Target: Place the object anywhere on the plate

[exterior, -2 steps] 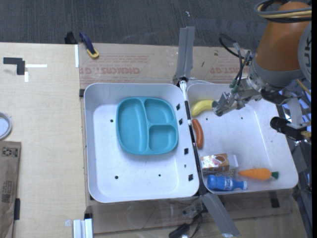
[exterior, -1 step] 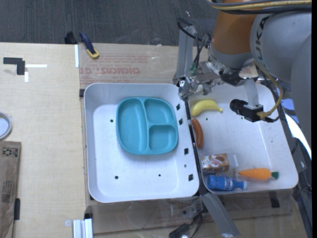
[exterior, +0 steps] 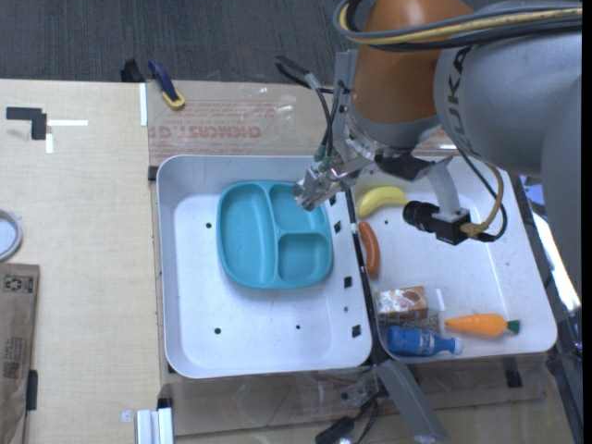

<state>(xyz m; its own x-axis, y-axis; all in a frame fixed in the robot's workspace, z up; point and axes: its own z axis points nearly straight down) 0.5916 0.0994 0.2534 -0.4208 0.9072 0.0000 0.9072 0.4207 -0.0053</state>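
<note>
Hovering claw [exterior: 314, 191] at blue plate [exterior: 275, 235] rim, banana [exterior: 381, 199] nearby

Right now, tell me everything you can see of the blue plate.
The blue plate is a teal tray with rounded corners that looks like smooth plastic, moulded into three compartments: one long section on its left and two smaller ones on its right. It lies flat, face up, on the floor of the left white bin, in the upper middle part. No food lies in any compartment. The claw hangs over its upper right corner; whether they touch cannot be told.

Claw [exterior: 314, 192] fingers perhaps blurred
</note>
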